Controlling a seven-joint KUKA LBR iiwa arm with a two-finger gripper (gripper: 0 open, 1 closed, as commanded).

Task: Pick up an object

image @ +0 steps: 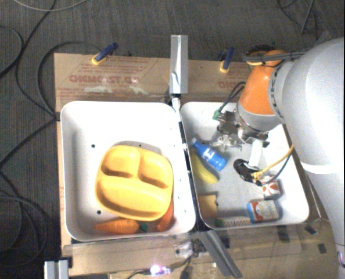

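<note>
My gripper (226,135) hangs low over the upper middle of the right bin (294,214), under the orange band of the arm. Just to its lower left lies a blue bottle (211,156) with a white cap, resting against a yellow banana-shaped piece (202,172). Whether the gripper touches the bottle is hidden by the wrist. A brown block (207,204) sits near the bin's front wall. A small red and blue can (262,210) lies at the front right, with a small white and red item (271,189) just above it.
The left bin (74,127) holds a yellow divided plate (136,182), a carrot (117,226) along the front wall and another orange piece (167,217) under the plate's right edge. A metal post (178,68) stands behind the bins.
</note>
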